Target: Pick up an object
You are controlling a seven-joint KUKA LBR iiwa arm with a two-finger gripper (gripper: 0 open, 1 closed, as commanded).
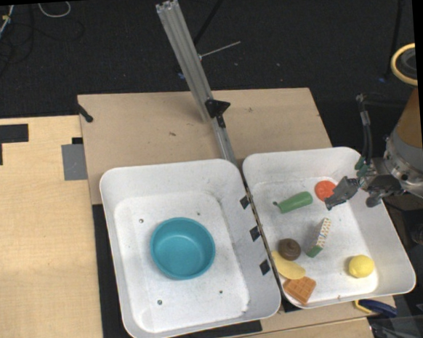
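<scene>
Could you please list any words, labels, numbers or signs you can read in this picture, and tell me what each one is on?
No readable text anywhere in the camera view.
The small white block in the right bin bears dark specks, too small to read as digits or letters.
The teal bowl, green piece and yellow ball carry no visible markings.

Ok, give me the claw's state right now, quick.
Claw: over the right bin, beside the red-orange object; open or shut cannot be told, and nothing is seen held in it.
</scene>
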